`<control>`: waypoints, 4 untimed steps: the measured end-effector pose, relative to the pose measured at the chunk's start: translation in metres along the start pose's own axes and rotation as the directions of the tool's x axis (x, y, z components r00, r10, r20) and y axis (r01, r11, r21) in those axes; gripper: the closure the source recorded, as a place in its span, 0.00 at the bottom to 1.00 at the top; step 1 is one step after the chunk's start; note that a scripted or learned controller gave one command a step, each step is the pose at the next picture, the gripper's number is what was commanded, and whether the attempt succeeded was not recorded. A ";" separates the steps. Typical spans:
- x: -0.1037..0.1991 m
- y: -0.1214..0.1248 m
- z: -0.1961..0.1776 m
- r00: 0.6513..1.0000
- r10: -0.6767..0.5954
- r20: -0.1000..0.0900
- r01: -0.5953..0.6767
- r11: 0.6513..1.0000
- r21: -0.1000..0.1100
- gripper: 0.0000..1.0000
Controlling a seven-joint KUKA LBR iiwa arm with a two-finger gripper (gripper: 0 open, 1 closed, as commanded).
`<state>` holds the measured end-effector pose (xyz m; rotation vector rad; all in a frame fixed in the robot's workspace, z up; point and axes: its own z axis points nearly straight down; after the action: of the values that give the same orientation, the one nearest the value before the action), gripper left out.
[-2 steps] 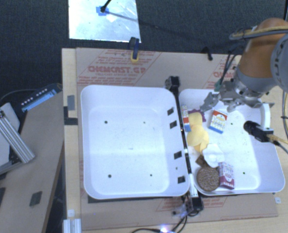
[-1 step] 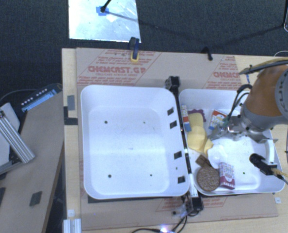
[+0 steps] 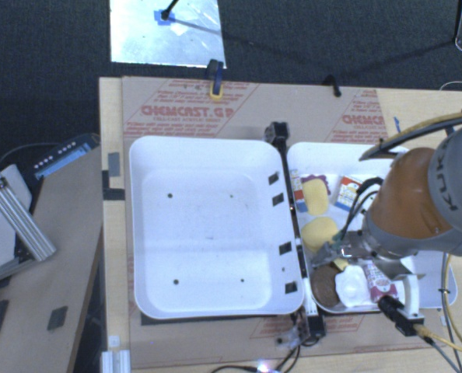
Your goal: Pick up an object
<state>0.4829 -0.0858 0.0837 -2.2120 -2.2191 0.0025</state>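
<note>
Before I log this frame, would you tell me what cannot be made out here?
- Gripper, camera view: the arm's wrist covers most of it, so its state is unclear.
- Right bin: the arm hides much of its floor.
- Small box: label too small to read.
- Brown disc: partly under a white packet.
</note>
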 end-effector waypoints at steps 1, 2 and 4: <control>-0.004 0.010 -0.017 1.000 -0.001 0.008 0.001 1.000 -0.027 1.00; 0.071 0.012 -0.105 1.000 -0.010 0.001 0.010 1.000 -0.018 1.00; 0.187 0.071 -0.155 1.000 -0.009 0.001 0.009 1.000 -0.013 1.00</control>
<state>0.5542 0.1008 0.2388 -2.2085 -2.2360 -0.0107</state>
